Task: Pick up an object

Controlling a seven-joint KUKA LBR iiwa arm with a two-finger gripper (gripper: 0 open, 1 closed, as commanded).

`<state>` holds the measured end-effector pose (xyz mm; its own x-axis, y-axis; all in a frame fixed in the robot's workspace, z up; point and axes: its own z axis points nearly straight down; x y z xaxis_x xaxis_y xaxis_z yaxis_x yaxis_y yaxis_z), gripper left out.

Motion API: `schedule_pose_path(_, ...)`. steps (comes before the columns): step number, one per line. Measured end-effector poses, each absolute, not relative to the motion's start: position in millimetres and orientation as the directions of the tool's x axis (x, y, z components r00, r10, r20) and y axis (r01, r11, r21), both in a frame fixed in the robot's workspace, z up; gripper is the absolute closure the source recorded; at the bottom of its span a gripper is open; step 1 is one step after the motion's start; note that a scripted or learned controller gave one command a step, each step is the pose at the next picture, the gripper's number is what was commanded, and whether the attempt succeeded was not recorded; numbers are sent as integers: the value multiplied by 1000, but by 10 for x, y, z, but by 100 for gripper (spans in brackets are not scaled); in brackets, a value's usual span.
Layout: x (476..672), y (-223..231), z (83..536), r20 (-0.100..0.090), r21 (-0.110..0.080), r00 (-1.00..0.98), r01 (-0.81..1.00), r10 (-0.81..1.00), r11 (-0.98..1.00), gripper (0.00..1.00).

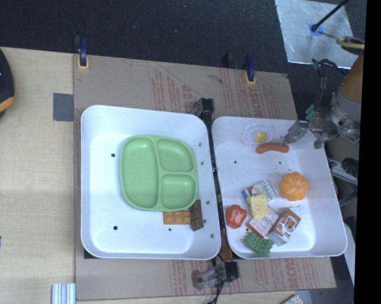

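Bins [99, 232] — glossy plastic; cardboard sheet [155, 84] (matt).

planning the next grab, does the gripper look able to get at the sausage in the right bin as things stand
Probably yes. The gripper sits at the far right edge of the right bin, close to the sausage. The sausage lies apart from the fried egg and the orange, with bare floor around it.
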<state>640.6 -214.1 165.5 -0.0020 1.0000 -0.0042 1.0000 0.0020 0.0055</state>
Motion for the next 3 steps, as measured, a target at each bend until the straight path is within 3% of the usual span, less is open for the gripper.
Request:
schedule_pose_path(1,5735,-1789,873,4,-14,-3,1000,1000,3,0)
schedule_pose_path(2,6596,-2068,935,-3,2,-8,1000,1000,8,0)
schedule_pose_path(3,5701,-1424,912,4,-12,-6,1000,1000,6,0)
